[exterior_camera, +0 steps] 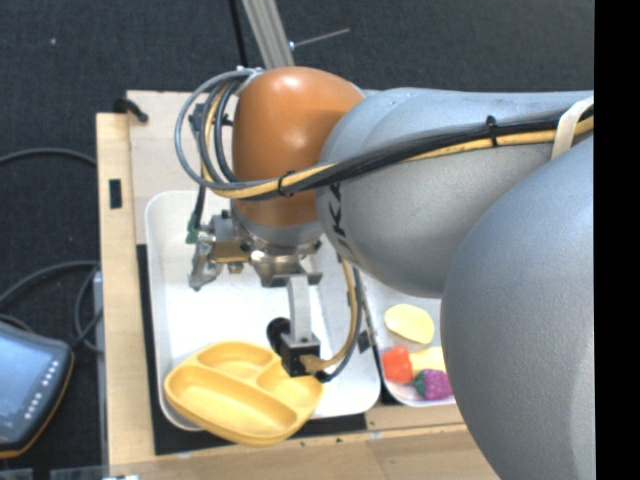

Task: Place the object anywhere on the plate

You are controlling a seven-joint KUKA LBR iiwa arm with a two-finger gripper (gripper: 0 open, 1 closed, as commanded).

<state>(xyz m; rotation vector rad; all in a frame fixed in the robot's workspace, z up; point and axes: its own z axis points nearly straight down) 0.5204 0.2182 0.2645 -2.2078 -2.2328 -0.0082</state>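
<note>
**While arm hangs over left bin, pieces lie in right bin**

As the frame stands, you see the grey arm (430,188) reaching in from the right of the view, its orange band (285,118) over the far half of the left-hand bin (180,308). The gripper (212,258) sits below that band, above the white floor of the same bin. The wrist hides most of it, so you cannot tell whether it is clenched, released, or grasping anything.

Plate: a yellow plate (235,398) with divided compartments lies at the near end of the left-hand bin. Its near edge reaches over the bin's rim. The gripper is apart from it, toward the far side.

Objects: three small pieces lie in the right-hand bin (397,396), close against the arm's flank.
- pale yellow piece (410,323), farthest of the three
- red-orange piece (398,365), just nearer
- purple piece (433,383), beside the red-orange one and seemingly touching it

Which of them is the task's object you cannot tell. All three sit well apart from the plate, across the wall between the bins.

Both bins rest on the tan bench (120,268).
</note>
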